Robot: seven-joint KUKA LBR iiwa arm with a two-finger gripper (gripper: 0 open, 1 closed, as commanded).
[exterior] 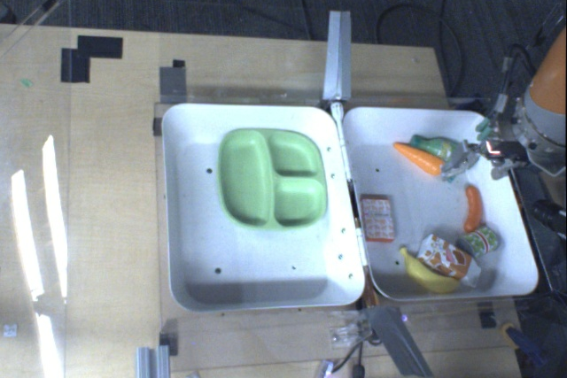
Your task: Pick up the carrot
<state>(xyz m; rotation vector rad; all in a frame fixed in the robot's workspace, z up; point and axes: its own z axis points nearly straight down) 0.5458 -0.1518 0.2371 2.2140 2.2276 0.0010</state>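
The carrot [422, 156], orange with a green leafy top, lies tilted in the upper part of the right bin [390, 266], its green end toward the frame's right. The gripper [460, 162] reaches in from the right edge and sits just beside that green top; whether its tips are apart or together cannot be told. Lower in the same bin are a red sausage [474, 207], a small green can [482, 241], a banana [427, 274], and a red card [377, 217]. The left bin [186, 217] holds a green divided tray [270, 177].

Arm [542, 97] enters from right edge, orange band showing; hand [461, 162] extended leftward, low.
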